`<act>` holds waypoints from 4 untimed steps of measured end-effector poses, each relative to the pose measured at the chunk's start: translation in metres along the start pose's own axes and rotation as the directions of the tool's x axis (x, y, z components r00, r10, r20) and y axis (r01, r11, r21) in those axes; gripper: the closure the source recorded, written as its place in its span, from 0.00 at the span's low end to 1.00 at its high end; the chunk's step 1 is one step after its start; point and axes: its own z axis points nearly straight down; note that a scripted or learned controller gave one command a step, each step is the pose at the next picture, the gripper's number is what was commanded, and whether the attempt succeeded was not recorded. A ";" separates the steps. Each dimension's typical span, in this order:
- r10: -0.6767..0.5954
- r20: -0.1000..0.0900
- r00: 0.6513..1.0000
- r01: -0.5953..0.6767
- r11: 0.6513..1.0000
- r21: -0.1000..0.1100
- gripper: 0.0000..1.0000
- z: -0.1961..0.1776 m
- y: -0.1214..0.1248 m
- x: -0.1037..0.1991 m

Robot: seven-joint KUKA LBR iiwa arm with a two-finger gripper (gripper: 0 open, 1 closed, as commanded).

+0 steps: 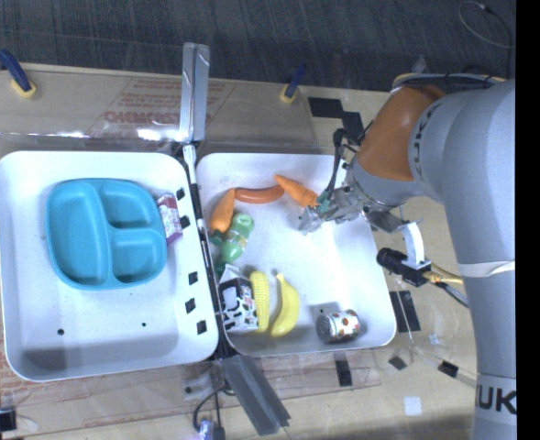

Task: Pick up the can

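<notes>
The can (338, 324) is small and silvery with a red and white label. It lies on its side in the near right corner of the right bin (361, 273). My gripper (310, 218) hangs over the far middle of that bin, just in front of an orange carrot-like piece (296, 189). It is well apart from the can, which sits nearer the camera and slightly to the right. Nothing visibly hangs from the gripper.
Also in the right bin are a long orange piece (258, 194), another orange piece (222, 211), a green item (233, 235), a banana (289, 305), a corn cob (261, 299) and a black-and-white item (236, 306). The left bin (31, 337) holds a blue divided tray (104, 230) and a small purple packet (170, 217).
</notes>
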 end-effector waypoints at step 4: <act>0.151 0.003 0.989 -0.151 0.989 0.002 0.00 0.009 0.079 0.096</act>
